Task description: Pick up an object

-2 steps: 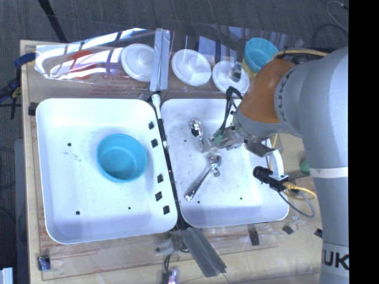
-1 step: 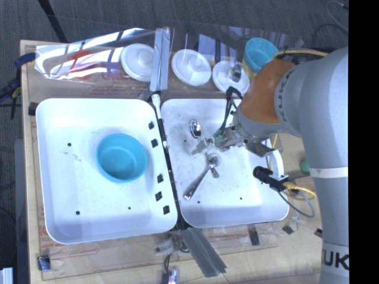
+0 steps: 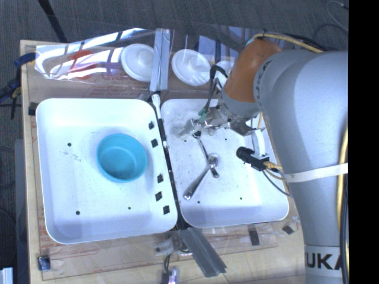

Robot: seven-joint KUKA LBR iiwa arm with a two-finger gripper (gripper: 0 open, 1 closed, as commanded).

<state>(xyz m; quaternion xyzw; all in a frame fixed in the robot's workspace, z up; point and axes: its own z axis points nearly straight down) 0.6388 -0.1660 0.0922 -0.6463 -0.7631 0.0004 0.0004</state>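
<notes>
A blue bowl [image 3: 122, 157] sits upright in the middle of the left bin [image 3: 53, 206]. Two metal spoons lie crossed in the right bin [image 3: 237, 209]: one spoon [image 3: 198, 183] slants from the lower left, and the other spoon [image 3: 207, 154] runs from the bin's back toward its middle. My gripper [image 3: 199, 125] is low over the back of the right bin, just above the far end of the second spoon. I cannot make out whether it touches the spoon.
Two white round lids [image 3: 137, 61] [image 3: 190, 65] rest behind the bins. The ridge between the bins carries black clips [image 3: 159, 160]. A black plug with a cable [image 3: 251, 156] hangs off the arm over the right bin's right side.
</notes>
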